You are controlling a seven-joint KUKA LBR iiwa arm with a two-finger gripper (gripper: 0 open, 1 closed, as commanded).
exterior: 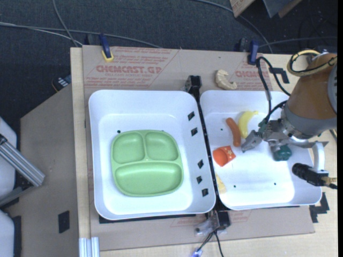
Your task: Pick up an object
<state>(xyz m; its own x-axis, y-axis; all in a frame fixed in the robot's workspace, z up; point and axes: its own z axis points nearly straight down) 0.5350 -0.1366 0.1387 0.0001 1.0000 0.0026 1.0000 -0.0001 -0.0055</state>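
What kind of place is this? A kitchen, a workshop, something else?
Most likely a robotics lab test bench, not a kitchen. A robot arm reaches over two white bins, toy food like a plastic banana lies in one, and loose cables cross the floor.

A single fixed camera looks down at a slant from well above the bench (139, 63). Both white bins sit mid-frame, the left bin (102, 143) beside the right bin (257, 194); dark floor surrounds the bench.
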